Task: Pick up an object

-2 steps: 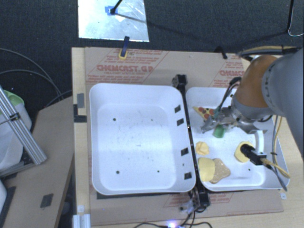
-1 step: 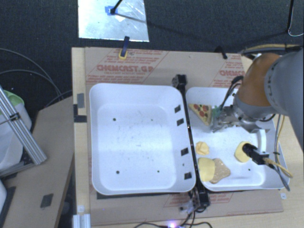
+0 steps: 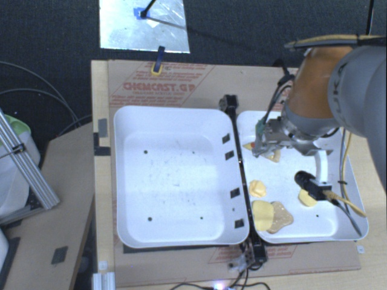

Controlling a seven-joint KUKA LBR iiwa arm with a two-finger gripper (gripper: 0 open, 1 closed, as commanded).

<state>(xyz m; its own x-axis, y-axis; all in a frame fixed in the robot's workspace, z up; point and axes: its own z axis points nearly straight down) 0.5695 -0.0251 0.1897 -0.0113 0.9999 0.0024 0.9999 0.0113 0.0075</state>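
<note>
Gripper (image 3: 266,148) low in right bin (image 3: 347,225), upper left part, right over pale yellow piece (image 3: 275,156). Can't tell its state tbh. More yellow bits (image 3: 258,189) plus tan chunk (image 3: 280,217) near bin's lower left. Risk imo: piece near wall, could skid off.

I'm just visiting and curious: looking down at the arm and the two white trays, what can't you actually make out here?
- The end effector: the arm's bulky wrist covers it, so its grip is unreadable.
- The yellowish piece under it: half hidden by the wrist; contact unclear.
- The right bin: its far corner is covered by the arm.
- The small yellow and tan pieces: too blurred to identify.
- The arm itself: cut off at the right edge.
</note>
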